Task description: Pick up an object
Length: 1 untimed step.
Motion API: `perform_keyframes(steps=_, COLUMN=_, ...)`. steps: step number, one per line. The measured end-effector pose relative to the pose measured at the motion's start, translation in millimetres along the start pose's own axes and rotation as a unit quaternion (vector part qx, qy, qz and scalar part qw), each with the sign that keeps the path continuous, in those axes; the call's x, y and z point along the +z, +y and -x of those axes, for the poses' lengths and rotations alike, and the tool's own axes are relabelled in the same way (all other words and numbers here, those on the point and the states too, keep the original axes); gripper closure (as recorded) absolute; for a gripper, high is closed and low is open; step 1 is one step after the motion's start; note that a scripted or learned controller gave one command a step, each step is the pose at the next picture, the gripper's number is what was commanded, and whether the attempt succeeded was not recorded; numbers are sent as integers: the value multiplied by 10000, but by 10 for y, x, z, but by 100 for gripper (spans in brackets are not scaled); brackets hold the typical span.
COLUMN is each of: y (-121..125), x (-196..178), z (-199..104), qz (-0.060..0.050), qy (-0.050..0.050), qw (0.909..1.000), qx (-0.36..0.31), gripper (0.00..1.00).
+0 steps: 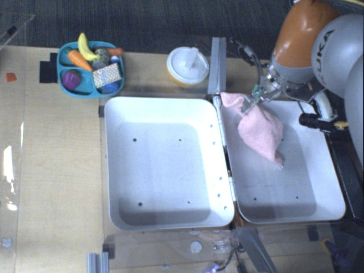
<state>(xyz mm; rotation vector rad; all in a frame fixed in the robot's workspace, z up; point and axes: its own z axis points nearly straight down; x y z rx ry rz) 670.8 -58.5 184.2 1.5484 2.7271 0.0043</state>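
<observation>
Fingers [255, 97] pinch the top edge of the pink cloth [260, 131] — fabric bunches between the tips, so gripper [253, 99] reads as closed on it. Judged from the drape: the cloth hangs from that pinch pt.

Cloth: right bin [318, 175], upper-left part, near the divider. Upper corner rises to the tips; lower end trails toward bin centre and looks to rest on the floor.

Handling, my est.:
- v. light, soft, no stiffness. Folds and sags under own wt.
- not slippery, not fragile; fabric grips well.
- best hold = a bunched fold or edge, several layers thick. Present pinch at the top edge looks thin; could slide out.
- swings when lifted; tail may drag on the wall.

Count:
- cloth x1
- bins x2; left bin [165, 164] holds nothing I can see
- arm x1
- blue tray [64, 89] x1, w/ toy food, behind left bin: banana [85, 47] x1, carrot [78, 60] x1, other bits too small to tell
- round white lid/cup [188, 65] x1, behind the bins
</observation>
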Motion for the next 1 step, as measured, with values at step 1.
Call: perform_keyframes(steps=1, y=-70, x=-1, z=-281, qz=2, qy=2, qw=9982, qx=-595, gripper=100)
